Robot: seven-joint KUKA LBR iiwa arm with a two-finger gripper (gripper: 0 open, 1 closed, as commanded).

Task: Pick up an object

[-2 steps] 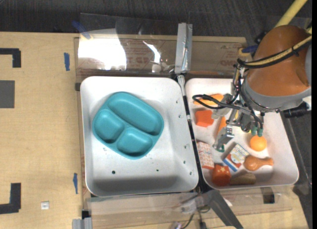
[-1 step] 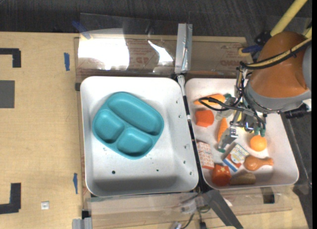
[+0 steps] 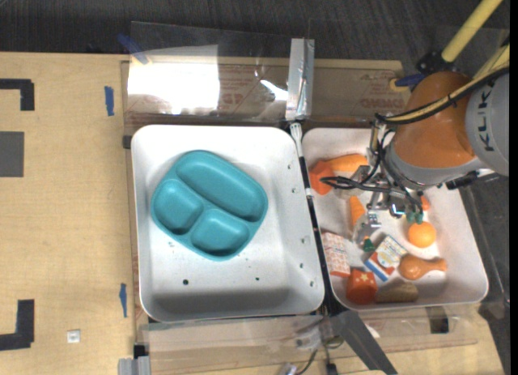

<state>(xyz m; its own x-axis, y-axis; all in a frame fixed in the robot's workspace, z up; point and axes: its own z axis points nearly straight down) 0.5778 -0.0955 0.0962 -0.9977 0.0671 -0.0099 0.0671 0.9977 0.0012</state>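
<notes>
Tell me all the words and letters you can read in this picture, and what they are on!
"KLIK", as far as it reads, part cut off at the edge: on the grey arm.
Reddish print on the clear sheet behind the bins: too blurred to read.
Print on the small packets in the right bin: too small to read.

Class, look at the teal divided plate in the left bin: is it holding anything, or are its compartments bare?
Bare. The teal plate shows plain teal in all three compartments; the small items lie in the right bin.
</notes>
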